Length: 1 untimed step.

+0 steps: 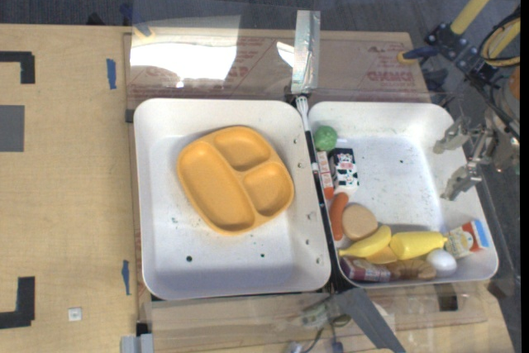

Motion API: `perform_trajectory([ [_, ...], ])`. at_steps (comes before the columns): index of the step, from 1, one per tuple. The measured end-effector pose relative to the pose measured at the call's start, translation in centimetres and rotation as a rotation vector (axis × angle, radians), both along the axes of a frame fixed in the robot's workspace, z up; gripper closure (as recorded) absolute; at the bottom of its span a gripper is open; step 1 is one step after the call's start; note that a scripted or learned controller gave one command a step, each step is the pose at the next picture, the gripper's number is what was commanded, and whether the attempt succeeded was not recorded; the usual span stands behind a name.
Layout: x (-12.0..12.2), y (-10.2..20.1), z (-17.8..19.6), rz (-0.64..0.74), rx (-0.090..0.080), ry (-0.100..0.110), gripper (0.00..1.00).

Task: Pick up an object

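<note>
- Toy food point(395, 248), heaped along the right bin's point(413, 116) near wall: likely pick targets.
- Yellow divided plate point(235, 178), middle of the left bin point(153, 202).
- Gripper point(467, 153), at the right bin's right rim, fingers spread, empty.
- Step: approach; the next move calls for descending over one item.

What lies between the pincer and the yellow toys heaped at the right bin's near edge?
Nothing visible. The pincer hangs over the right bin's far-right side; bare floor separates it from the yellow toys.
</note>
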<state>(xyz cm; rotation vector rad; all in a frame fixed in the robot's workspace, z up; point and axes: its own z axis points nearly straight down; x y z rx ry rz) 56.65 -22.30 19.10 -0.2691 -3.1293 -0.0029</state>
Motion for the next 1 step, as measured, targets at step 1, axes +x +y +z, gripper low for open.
perform_trajectory([
  [1, 1.37, 0.03, 10.25, 0.171, -0.005, -0.013, 0.0],
])
